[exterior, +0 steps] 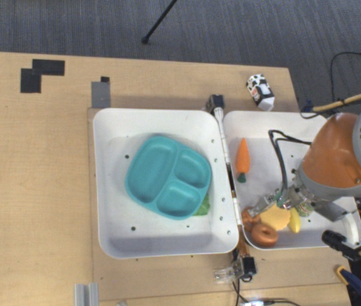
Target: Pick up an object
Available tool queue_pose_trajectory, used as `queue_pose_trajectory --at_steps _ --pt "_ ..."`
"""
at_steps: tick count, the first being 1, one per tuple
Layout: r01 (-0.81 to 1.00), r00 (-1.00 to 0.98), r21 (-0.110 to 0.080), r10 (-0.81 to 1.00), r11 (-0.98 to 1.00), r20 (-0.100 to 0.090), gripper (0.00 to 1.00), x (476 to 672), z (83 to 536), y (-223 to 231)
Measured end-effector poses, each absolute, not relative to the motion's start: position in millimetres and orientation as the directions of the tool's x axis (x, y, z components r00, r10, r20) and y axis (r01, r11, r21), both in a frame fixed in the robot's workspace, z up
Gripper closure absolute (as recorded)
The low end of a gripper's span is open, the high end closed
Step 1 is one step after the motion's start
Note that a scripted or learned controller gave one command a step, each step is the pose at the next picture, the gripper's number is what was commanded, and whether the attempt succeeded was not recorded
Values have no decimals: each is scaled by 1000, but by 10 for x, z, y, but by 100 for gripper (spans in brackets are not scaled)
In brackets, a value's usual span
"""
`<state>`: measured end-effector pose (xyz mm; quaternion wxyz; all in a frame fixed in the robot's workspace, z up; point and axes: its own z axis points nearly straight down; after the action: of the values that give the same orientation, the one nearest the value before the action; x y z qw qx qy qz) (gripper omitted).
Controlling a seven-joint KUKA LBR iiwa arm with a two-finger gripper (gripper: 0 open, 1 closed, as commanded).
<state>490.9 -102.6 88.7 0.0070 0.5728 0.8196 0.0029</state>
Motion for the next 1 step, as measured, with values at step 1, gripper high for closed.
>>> queue_pose_trajectory --at_steps 1 --pt "939 -343 13 939 343 -8 0 4909 886 -1026"
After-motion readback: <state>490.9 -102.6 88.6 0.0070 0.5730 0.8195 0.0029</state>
